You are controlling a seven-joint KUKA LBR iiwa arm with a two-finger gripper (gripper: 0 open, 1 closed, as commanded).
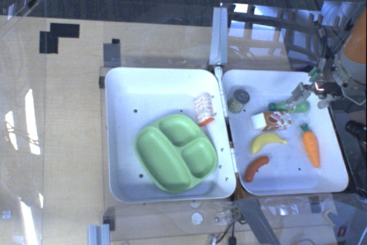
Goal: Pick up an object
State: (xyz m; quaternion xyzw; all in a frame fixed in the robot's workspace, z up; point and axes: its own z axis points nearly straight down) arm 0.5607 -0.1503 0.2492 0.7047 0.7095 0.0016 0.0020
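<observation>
Seemingly, the gripper (pixel 299 94) is hovering just above the green bottle (pixel 285 106) lying beside the carrot (pixel 311 147), whose light, slick, rigid body is inviting a mid-body pinch; its grip state cannot be told.

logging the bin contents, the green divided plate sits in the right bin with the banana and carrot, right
Not quite. The camera view shows the green divided plate in the left bin, beside a small packet. The banana and carrot do lie in the right bin.
</observation>
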